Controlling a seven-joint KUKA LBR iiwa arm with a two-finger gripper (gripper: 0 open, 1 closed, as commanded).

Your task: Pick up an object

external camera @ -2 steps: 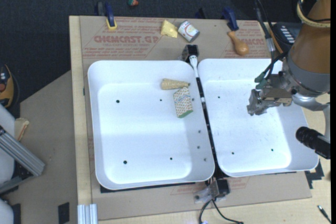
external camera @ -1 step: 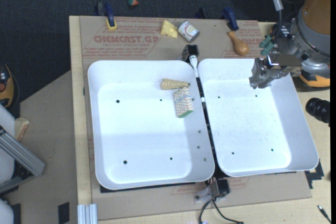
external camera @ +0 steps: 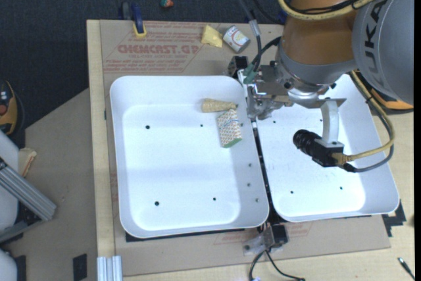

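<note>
Bulky grey KUKA arm [external camera: 388, 29], black lettering; glossy orange band [external camera: 322, 16]; yellow and black cables; silver wrist flange.

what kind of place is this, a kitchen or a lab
Most likely a robotics lab or test bench: a big industrial robot arm hangs over two white bins on a protective board, with loose cables around.

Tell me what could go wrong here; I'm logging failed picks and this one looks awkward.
1. The gripper hangs over the ridge between the bins, so descending could strike a rim of the left bin.
2. The patterned packet and the tan roll lie touching near that bin's right wall; a grab may catch both or neither.
</note>
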